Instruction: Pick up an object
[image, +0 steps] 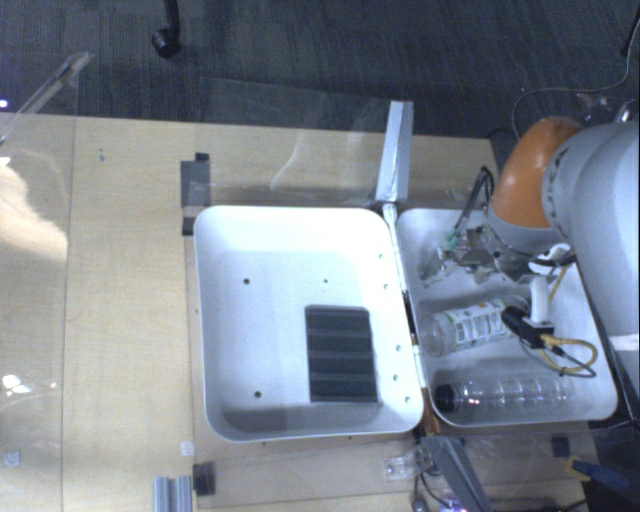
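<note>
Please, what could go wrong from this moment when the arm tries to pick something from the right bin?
1. The two clear plastic bottles are round and lie on their sides, so either may roll or slip away.
2. The end effector hovers near the right bin's far wall, and loose cables hang above the bottles; they might snag.

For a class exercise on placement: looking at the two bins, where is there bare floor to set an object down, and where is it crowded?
Left bin: bare floor left of and behind the dark ridged block. Right bin: crowded. The gripper, small bottle and clear bottle take most of it.
</note>
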